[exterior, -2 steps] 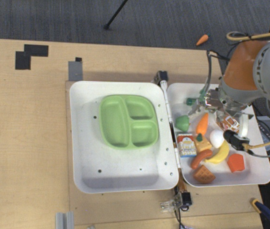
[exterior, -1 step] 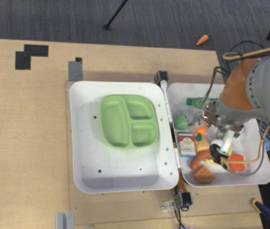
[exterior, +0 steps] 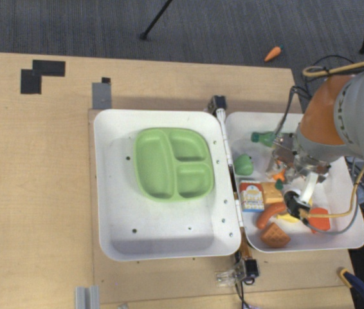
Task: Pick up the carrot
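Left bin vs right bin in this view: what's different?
The left bin holds one thing, a green divided plate; the right bin holds a crowd of small toys. The arm reaches over the right bin, not the left. Both are white, shallow and sit side by side.

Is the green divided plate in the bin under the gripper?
No, the green plate lies in the view's left bin, while the gripper is over the right bin.

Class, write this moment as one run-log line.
arm: reaching from right | gripper: over right bin items | hold: unconfirmed | left bin: green divided plate
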